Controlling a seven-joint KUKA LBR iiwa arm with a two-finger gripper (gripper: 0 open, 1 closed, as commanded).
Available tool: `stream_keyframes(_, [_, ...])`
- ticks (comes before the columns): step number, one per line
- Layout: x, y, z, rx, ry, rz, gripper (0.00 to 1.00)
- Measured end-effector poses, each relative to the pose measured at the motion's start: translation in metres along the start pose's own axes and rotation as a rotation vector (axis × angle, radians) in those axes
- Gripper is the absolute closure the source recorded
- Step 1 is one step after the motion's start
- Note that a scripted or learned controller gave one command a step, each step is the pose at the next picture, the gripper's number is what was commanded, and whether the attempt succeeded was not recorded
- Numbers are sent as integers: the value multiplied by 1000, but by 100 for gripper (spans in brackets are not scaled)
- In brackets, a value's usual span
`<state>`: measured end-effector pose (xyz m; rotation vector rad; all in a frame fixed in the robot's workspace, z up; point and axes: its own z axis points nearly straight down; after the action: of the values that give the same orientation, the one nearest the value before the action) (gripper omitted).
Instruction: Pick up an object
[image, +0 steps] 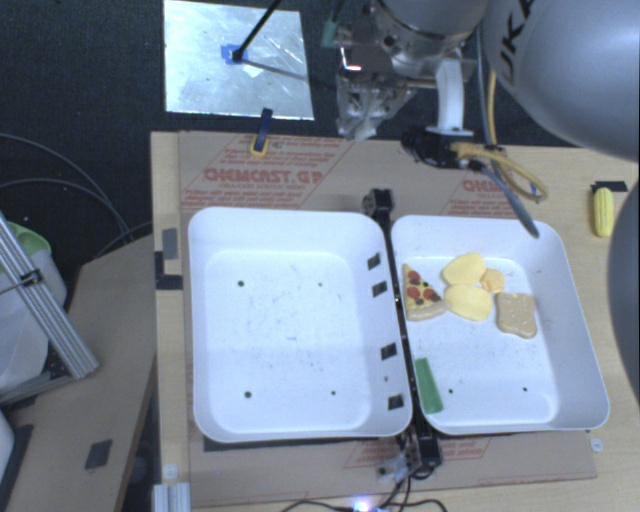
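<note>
The right bin (575, 375) holds a pizza-slice toy (421, 292) at its left side, two yellow chip-like pieces (467, 285) beside it, a small orange piece (493, 281), a tan toast-shaped piece (517, 314) and a green stick (428, 385) near the bin's left wall. My gripper (362, 112) hangs high above the bench's far edge, beyond both bins and well away from every object. Nothing shows between its fingers.
The left bin (280, 325) lies beside the right one, with black clips (381, 290) along the shared divide. A shiny metal sheet (238, 58) lies at the back left. Yellow cables (500, 170) and a yellow object (603, 211) sit at the back right.
</note>
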<state>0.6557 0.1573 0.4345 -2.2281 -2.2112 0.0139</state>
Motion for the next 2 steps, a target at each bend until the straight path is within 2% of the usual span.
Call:
stream_keyframes(1, [82, -53, -83, -17, 11, -20, 100])
stream_keyframes(2, [76, -136, 17, 4, 1, -14, 100])
